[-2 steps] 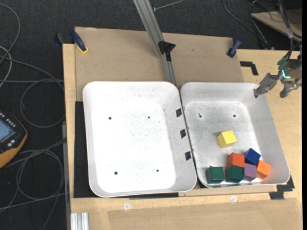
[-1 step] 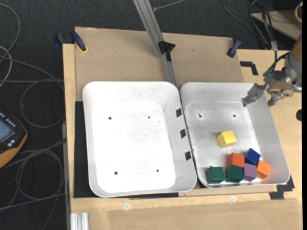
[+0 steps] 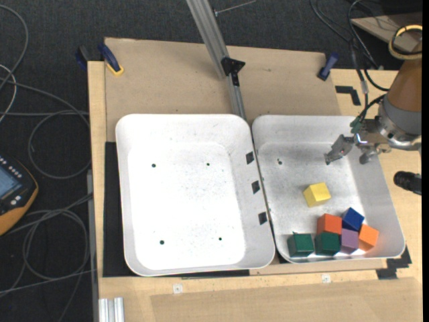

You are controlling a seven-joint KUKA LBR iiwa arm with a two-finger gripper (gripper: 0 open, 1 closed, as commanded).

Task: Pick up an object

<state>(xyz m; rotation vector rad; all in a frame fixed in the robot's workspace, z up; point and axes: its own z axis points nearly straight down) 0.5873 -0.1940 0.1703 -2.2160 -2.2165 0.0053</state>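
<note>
In the right bin (image 3: 268,180), a yellow block (image 3: 317,194) lies alone near the middle. A cluster sits at the bin's front: a red-orange block (image 3: 328,223), a blue block (image 3: 352,217), a purple block (image 3: 349,239), an orange block (image 3: 368,235) and two green blocks (image 3: 301,244) (image 3: 328,243). My gripper (image 3: 350,154) hangs over the far right part of this bin, behind and to the right of the yellow block. Its fingers are spread, with nothing between them.
The left bin (image 3: 134,180) lies beside the right one, with small black clips along the shared rim. A slanted metal rail (image 3: 214,39) runs down to the bins' back edge. Cables lie on the floor at the left.
</note>
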